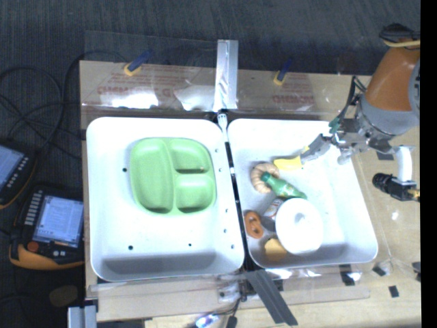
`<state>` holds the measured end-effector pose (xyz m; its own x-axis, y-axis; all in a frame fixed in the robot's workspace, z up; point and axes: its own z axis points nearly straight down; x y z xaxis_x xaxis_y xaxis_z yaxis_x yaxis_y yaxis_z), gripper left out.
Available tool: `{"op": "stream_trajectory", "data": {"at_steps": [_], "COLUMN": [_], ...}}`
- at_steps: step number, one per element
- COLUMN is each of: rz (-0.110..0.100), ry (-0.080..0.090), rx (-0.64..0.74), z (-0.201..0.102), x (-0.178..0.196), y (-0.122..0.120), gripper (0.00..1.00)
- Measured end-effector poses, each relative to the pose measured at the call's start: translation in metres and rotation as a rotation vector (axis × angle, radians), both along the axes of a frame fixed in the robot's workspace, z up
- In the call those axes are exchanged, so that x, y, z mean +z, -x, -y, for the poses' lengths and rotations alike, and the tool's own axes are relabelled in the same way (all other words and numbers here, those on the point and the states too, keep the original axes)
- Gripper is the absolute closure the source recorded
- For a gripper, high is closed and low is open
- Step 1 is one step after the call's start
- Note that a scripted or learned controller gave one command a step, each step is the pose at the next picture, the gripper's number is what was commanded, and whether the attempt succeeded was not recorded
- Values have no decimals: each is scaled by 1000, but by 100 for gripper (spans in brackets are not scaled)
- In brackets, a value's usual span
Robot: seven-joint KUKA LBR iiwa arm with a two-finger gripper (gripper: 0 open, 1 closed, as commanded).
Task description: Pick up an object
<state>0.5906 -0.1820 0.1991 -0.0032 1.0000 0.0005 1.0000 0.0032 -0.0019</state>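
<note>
The right bin (355, 203) holds several objects. A yellow block (288, 163) lies near its middle, beside a tan curled toy (259, 176) and a green bottle (283, 186). A white round cup (298, 225) sits toward the front, with a brown ring (253, 224) to its left and a tan piece (274, 249) at the front wall. My gripper (326, 152) hangs over the bin's back right part, just right of the yellow block. It is open, with nothing between its fingers.
The left bin (109, 238) bears a green divided plate (172, 174). A metal divider (227, 74) stands at the back between the bins. Cables and a handheld screen (58, 219) lie off the bench to the left.
</note>
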Motion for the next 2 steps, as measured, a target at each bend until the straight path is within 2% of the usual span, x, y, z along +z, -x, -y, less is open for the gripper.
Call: {"op": "stream_trajectory", "data": {"at_steps": [1, 2], "rz": [-1, 12], "ry": [2, 7], "rx": [-428, -384], "z": [-38, -18], "x": [-90, -110], "y": [-13, -29], "gripper": [0, 0]}}
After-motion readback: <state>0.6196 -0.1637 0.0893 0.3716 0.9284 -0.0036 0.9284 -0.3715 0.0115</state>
